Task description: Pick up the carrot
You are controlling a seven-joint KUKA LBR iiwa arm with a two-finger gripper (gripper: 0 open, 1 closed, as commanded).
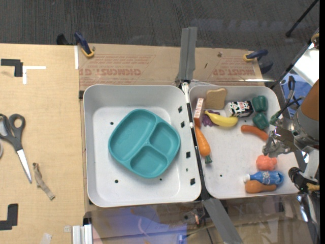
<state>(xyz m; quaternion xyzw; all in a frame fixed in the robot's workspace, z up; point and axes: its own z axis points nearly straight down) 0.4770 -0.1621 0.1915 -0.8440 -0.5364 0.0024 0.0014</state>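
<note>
The carrot [202, 142] is orange with a small green stem at its near end. It lies along the left wall of the right bin [223, 184], just below a purple item. My gripper [270, 147] hangs over the right side of that bin, well to the right of the carrot, just above a pink-orange round item [266, 162]. An orange sausage-like item [253, 131] lies just to the gripper's upper left. Nothing shows between the gripper and the carrot but bare bin floor.
The left bin [96, 136] holds a teal divided plate [144, 143]. The right bin also has bread [216, 97], a banana [221, 119], a cow-print carton [239, 108], green peppers [260, 104], and a blue bottle [265, 177]. Scissors [16, 136] lie on the bench at left.
</note>
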